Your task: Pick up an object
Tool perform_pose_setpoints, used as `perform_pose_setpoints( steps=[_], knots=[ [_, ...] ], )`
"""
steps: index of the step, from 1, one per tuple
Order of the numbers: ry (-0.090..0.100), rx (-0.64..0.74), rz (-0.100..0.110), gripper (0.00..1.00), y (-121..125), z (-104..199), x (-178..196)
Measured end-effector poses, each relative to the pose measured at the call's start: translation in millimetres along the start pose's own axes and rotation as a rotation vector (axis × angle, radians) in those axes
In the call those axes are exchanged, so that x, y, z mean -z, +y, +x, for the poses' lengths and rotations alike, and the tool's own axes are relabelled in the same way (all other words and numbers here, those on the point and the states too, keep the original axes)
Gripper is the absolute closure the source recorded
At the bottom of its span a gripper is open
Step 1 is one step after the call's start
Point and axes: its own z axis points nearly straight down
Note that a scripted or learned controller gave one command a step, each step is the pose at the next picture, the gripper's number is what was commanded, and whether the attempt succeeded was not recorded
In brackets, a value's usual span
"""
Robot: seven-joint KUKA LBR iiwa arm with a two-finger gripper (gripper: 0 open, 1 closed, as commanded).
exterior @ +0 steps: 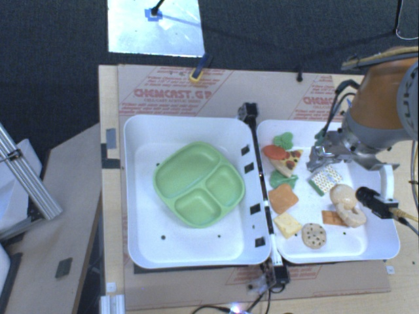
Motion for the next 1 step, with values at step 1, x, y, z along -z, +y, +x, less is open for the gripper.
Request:
perform_pose_setpoints(
  steps=[1],
  knots=[
    [0.001,0.000,0.003,1.00,1.6,-0.1,26.2]
  ],
)
